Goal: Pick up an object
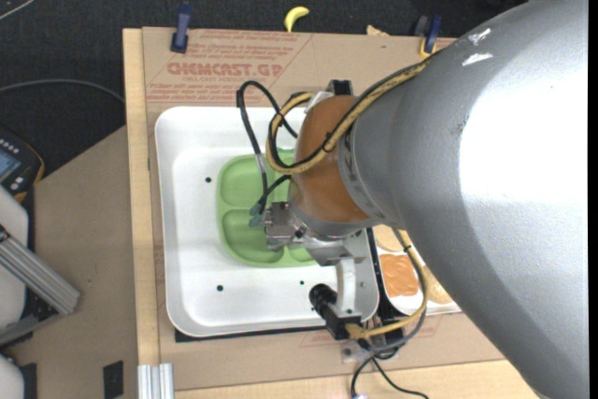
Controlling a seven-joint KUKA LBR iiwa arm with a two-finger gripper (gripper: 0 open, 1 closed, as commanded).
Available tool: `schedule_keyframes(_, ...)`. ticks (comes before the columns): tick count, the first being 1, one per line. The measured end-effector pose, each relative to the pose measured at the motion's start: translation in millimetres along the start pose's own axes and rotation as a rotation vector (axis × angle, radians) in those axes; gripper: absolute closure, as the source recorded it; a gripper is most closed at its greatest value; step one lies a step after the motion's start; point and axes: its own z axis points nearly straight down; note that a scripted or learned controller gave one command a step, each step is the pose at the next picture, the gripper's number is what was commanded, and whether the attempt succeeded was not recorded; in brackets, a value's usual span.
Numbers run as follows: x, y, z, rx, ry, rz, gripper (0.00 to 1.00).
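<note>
- Grey arm (486, 163) is filling the right side nearest the camera, reaching left and down over the bins, orange band (322, 168) showing above the wrist.
- Black and yellow cables (266, 121) are looping off the wrist, over the far part of the left bin.
- Gripper (266, 224) is hanging low inside the left white bin (187, 229), right over the green dish; jaws hidden by the wrist body, so open or closed – cannot tell.
- Green dish (238, 201), a shallow plate-like object, is lying in the middle of the left bin, its right part covered by the wrist; whether the gripper is touching it is unclear.
- Orange object (400, 277) is peeking out in the right bin, under the arm, near side.
- Counter (224, 70) is carrying a brown cardboard sheet with red print, two blue clamps (181, 25) sitting on its far edge.
- Yellow banana-like thing (296, 15) is lying just past the far edge, on dark floor.
</note>
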Motion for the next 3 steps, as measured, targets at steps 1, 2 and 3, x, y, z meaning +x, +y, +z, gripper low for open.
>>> schedule_keyframes(1,17.2,125.9,-100.1,0.002,0.006,-0.010,1.00)
schedule_keyframes(2,51.6,90.2,-186.7,0.013,0.009,-0.013,1.00)
schedule_keyframes(3,26.4,-8.8,-251.8,0.023,0.007,-0.009,1.00)
